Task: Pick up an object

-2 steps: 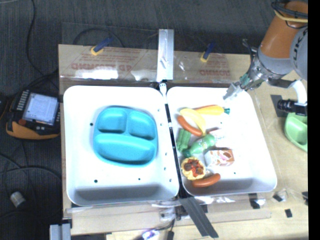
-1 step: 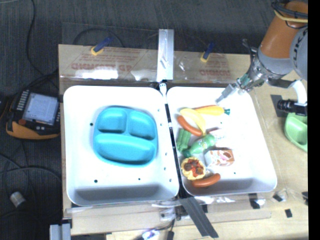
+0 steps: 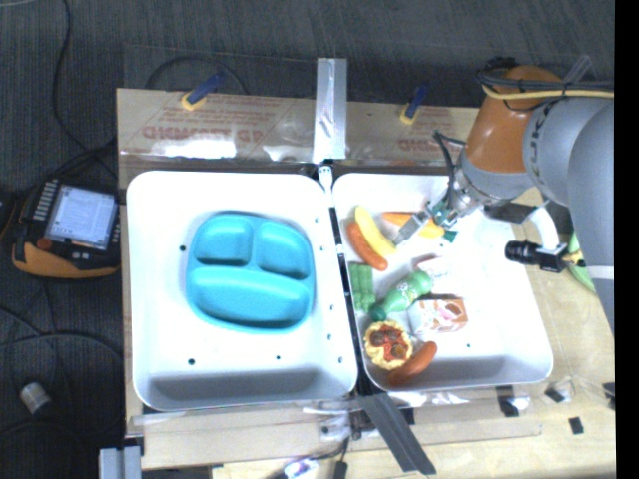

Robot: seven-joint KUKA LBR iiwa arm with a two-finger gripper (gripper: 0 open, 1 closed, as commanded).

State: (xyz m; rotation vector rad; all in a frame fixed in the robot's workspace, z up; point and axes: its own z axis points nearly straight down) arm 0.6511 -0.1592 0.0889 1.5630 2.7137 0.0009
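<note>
My gripper (image 3: 417, 226) hangs low in the upper middle of the right bin (image 3: 519, 317), reaching in from the right. Right by its tip lie a small orange piece (image 3: 397, 218) and a yellow piece (image 3: 432, 232). To its left a yellow banana (image 3: 366, 229) rests against an orange carrot-like toy (image 3: 367, 250). Below are a green bottle (image 3: 407, 291), a dark green piece (image 3: 361, 285), a white and red carton (image 3: 440, 315), a pizza slice (image 3: 387, 342) and a red sausage (image 3: 416, 359). I see nothing lifted.
The left bin (image 3: 160, 367) holds a blue divided tray (image 3: 250, 269). A metal divider (image 3: 330, 108) rises between the bins at the back. A black fitting (image 3: 529, 252) sits at the right bin's edge. A handheld device (image 3: 70, 223) lies off the bench to the left.
</note>
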